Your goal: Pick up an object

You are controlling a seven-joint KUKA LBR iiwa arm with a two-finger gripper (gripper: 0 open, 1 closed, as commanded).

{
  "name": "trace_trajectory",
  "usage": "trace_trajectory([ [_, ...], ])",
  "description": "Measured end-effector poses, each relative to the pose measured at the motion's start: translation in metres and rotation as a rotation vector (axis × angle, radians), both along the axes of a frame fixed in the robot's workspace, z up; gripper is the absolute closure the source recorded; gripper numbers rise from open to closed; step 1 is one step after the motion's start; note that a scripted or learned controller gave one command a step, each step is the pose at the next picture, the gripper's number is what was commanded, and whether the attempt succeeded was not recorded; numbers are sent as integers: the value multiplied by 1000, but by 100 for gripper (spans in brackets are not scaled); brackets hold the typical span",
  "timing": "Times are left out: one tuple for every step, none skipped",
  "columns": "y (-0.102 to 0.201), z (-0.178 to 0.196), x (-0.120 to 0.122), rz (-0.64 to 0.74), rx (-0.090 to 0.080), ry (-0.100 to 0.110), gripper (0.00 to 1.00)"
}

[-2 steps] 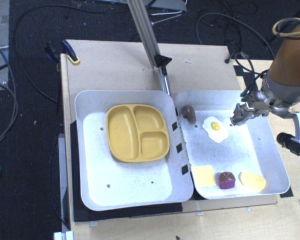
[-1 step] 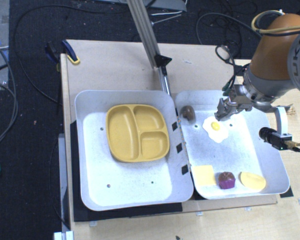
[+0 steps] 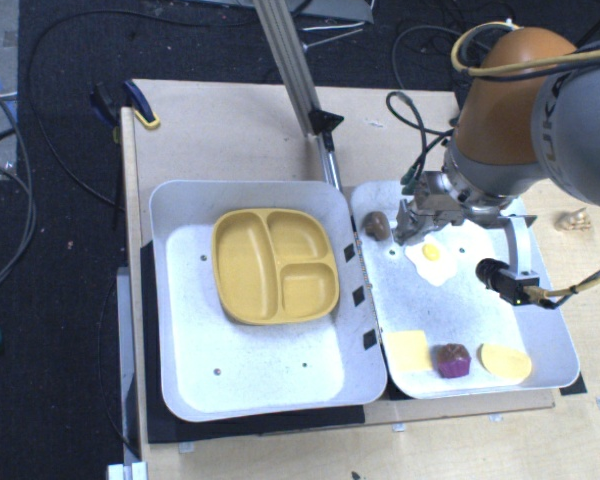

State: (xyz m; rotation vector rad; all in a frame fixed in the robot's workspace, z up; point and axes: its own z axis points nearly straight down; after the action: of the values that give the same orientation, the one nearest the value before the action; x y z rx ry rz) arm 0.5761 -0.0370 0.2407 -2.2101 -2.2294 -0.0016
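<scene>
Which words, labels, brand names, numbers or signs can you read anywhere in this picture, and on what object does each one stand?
None can be read. The yellow plate, the two white bins, the toy foods in the right bin and the gripper bear no legible writing at this picture size.
</scene>
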Motion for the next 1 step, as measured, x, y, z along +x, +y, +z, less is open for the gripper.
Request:
trace_trajectory([
  [48, 1, 15, -1, -1, -3, 100],
])
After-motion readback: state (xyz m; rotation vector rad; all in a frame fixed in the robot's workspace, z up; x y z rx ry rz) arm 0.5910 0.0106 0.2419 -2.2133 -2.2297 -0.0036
